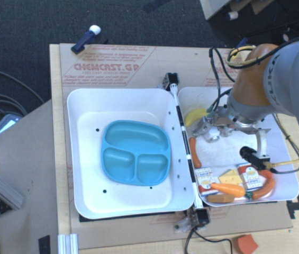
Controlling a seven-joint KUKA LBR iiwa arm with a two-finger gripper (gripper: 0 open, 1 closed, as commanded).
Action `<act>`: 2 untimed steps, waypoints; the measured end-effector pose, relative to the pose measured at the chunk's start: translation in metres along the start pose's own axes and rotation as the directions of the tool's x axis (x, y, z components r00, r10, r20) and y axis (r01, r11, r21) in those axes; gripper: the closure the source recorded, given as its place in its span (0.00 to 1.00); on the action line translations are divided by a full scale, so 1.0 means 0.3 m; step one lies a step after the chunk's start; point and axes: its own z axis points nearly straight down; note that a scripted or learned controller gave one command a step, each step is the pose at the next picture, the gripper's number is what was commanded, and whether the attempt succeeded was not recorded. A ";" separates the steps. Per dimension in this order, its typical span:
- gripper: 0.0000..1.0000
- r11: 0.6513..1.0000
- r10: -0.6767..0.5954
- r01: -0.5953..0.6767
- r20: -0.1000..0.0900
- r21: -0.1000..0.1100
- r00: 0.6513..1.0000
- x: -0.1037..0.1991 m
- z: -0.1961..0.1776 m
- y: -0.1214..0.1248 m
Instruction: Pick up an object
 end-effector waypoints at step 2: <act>1.00 1.000 -0.001 0.001 0.001 -0.003 1.000 0.140 -0.378 0.105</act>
